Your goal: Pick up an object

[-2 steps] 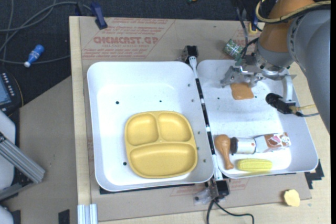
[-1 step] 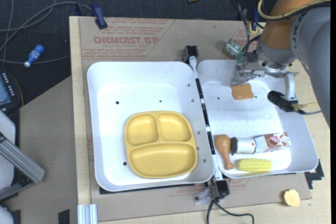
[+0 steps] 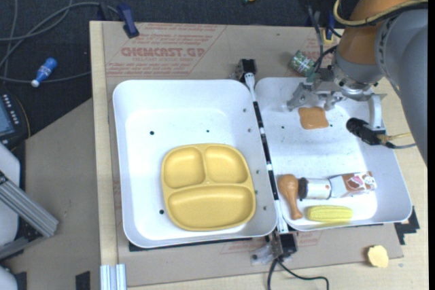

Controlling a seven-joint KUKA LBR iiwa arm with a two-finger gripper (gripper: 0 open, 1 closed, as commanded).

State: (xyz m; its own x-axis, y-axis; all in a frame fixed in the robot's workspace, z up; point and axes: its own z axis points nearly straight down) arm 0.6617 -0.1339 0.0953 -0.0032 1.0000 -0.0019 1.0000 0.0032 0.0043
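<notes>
Two white bins sit side by side. Near edge of right bin [image 3: 380,166]: corn cob [image 3: 329,214], drumstick [image 3: 290,193], small packet [image 3: 340,185]. Left bin [image 3: 136,112] holds yellow divided plate [image 3: 206,185]. Further up, right of frame, tan rounded piece [image 3: 313,119] lies on bin floor, just under my gripper [image 3: 314,97]; can't tell if fingers are apart or together.
</notes>
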